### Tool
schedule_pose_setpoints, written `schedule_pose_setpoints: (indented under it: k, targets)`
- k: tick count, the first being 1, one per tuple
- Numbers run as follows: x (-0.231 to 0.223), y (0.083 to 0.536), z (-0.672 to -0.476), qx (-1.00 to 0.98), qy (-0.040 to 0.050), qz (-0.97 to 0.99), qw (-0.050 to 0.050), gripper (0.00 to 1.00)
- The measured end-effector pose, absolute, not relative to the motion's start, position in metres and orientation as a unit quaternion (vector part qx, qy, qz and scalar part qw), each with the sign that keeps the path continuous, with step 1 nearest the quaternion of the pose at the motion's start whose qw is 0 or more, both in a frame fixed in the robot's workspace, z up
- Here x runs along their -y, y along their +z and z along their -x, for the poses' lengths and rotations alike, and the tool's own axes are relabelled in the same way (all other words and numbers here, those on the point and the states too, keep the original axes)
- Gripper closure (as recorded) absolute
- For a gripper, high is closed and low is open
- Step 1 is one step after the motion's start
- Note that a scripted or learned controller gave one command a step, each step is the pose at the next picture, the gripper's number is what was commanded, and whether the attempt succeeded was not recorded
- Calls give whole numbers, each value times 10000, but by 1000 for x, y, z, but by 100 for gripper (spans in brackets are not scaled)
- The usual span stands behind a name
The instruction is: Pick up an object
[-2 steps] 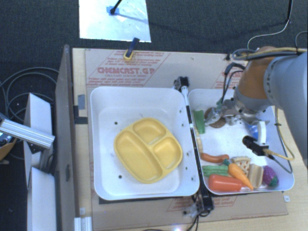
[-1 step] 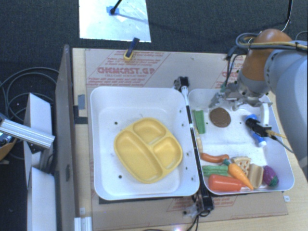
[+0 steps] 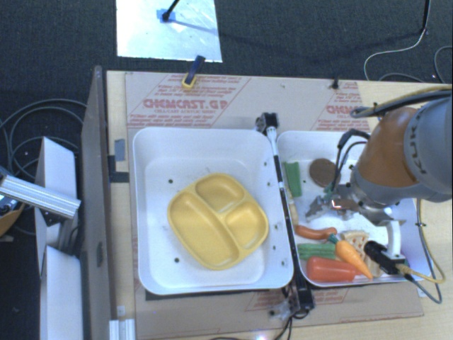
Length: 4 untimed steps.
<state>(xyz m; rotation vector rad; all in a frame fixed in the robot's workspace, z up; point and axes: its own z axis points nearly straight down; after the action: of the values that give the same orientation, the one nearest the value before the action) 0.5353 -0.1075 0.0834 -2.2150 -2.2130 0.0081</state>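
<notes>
On the left of the table (image 3: 233, 94), the left bin (image 3: 159, 158) holds a yellow divided plate (image 3: 216, 219) lying flat near its middle. Across the divider, the right bin (image 3: 304, 144) carries a clutter of toy food: a green piece (image 3: 292, 178) against the near wall, a brown disc (image 3: 323, 171) beside it, then lower down a thin orange-red piece (image 3: 316, 231), a green bean-like piece (image 3: 315, 250), a red pepper-like piece (image 3: 330, 269) and a carrot (image 3: 352, 256) packed close together. The gripper (image 3: 324, 204) hangs low over the middle of this bin, just above the thin orange-red piece, with nothing seen between its fingers; whether they are spread or closed I cannot tell. These pieces are probably light, stiff plastic and smooth, so likely to slip; the carrot looks best taken across its thicker top end, though its neighbours crowd it.
</notes>
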Motion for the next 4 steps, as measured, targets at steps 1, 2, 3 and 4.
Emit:
schedule_pose_setpoints:
  k: [1,2,3,4]
  targets:
    - [104,87,-661,7102,-42,7040,-59,0]
    - [100,85,-629,7072,1,7070,-4,0]
    - [126,86,-669,7085,-17,7057,-30,0]
    - [89,85,-607,7074,3,7068,-1,0]
